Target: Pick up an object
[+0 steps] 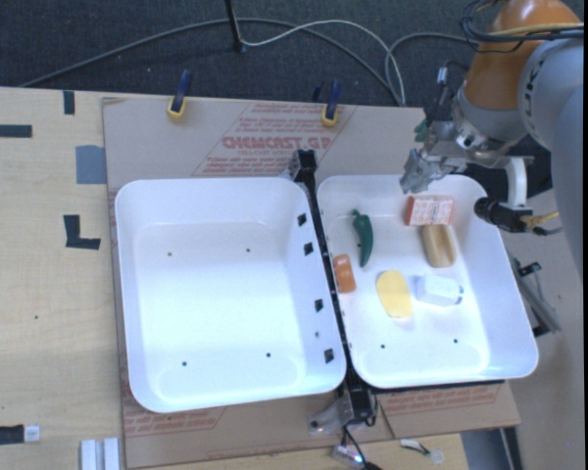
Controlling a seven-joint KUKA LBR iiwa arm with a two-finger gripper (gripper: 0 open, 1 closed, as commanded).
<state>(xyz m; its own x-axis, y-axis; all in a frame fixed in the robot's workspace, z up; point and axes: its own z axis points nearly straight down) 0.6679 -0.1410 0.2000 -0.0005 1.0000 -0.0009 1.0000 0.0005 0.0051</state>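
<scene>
Gripper [418, 176] is seen above the far edge of the right bin [500, 360]; its opening cannot be told, nothing visibly held. Nearest object: small red-and-white carton [429, 211], judged light, stiff, best taken across its flat sides.

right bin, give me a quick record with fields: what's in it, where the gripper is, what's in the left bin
right bin contents: dark green curved pepper-like item; small orange block; yellow oval piece; tan bread-like roll; red-and-white packet; pale translucent item
gripper position: gripper over the far edge of the shallow white right bin, beside the packet
gripper hold: nothing seen between fingers
left bin: shallow white left bin, no objects seen
</scene>
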